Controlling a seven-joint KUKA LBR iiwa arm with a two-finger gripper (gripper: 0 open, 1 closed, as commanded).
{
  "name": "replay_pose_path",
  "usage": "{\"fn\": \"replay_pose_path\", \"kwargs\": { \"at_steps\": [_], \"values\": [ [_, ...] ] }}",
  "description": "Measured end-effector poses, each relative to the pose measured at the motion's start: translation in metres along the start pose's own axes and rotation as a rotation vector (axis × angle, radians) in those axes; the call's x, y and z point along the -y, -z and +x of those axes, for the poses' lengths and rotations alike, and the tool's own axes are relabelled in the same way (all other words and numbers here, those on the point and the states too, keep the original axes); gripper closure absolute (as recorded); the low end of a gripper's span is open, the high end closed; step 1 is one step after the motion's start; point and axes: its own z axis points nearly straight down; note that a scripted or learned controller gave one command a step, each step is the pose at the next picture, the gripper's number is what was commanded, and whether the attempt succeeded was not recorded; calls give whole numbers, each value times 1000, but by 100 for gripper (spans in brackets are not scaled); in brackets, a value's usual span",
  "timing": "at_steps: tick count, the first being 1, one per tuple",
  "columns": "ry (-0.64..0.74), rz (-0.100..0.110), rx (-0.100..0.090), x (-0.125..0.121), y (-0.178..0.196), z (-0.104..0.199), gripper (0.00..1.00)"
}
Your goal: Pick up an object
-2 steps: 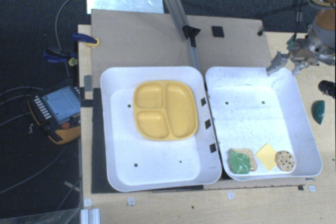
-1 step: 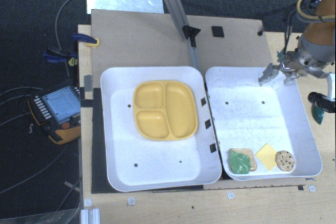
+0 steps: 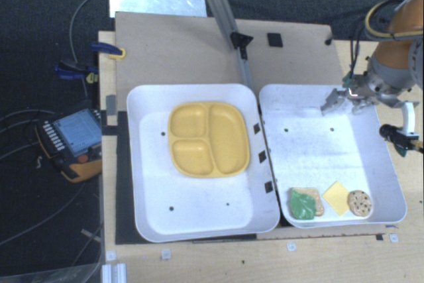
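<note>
We see the grey two-finger claw (image 3: 339,101) at the frame's upper right, apparently spread and holding nothing. Round speckled cookie (image 3: 359,203), yellow cheese slice (image 3: 336,197), green-topped toast (image 3: 305,203) sit lower right.

Camera view, single, fixed: mounted above the table (image 3: 218,50) and aimed downward at a slant. Both white bins are framed whole, left bin (image 3: 152,209) and right bin (image 3: 371,162) side by side at mid distance. Dark floor is taken in at left and top. The arm (image 3: 397,43) is admitted at the right edge.
</note>
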Motion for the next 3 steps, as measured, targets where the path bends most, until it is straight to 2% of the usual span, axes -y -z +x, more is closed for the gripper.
{"fn": "replay_pose_path", "kwargs": {
  "at_steps": [1,3],
  "values": [
    [2,-6,2,-2,14,0,100],
    [5,-6,1,-4,98,2,100]
  ]
}}
